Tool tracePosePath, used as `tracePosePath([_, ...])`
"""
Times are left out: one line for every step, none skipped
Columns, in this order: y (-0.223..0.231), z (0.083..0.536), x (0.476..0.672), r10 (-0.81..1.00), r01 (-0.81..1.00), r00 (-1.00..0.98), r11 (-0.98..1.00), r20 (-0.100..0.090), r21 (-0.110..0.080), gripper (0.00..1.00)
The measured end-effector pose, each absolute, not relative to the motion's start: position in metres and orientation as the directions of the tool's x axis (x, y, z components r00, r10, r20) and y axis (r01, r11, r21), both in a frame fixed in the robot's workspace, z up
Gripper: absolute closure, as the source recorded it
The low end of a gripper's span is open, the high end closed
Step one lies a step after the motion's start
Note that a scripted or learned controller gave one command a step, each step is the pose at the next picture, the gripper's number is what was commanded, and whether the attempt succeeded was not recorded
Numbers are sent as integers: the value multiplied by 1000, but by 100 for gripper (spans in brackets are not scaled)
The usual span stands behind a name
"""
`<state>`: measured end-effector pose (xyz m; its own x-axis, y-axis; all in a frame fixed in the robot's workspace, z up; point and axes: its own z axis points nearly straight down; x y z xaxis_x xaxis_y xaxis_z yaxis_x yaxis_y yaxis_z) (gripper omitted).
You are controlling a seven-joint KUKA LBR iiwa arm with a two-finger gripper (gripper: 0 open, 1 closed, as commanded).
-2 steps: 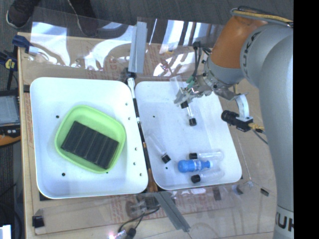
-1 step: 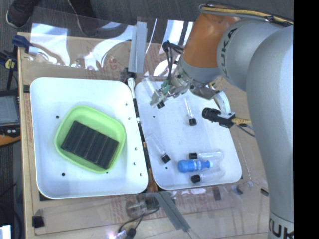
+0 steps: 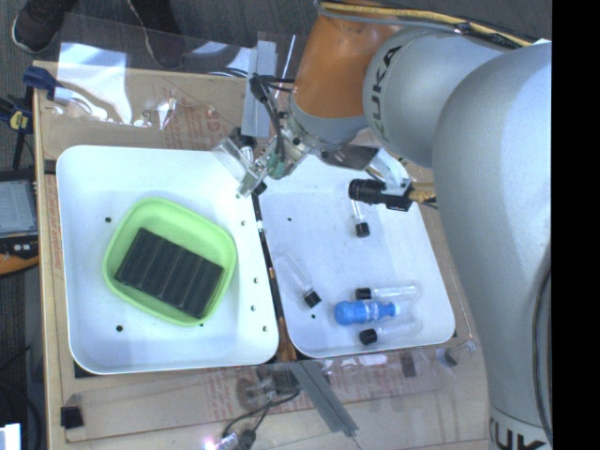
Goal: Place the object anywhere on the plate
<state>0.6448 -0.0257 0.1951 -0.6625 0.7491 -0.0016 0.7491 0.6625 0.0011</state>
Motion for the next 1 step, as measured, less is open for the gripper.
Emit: tracePosePath([43, 191, 596, 663, 663, -749, 749, 2, -2, 100])
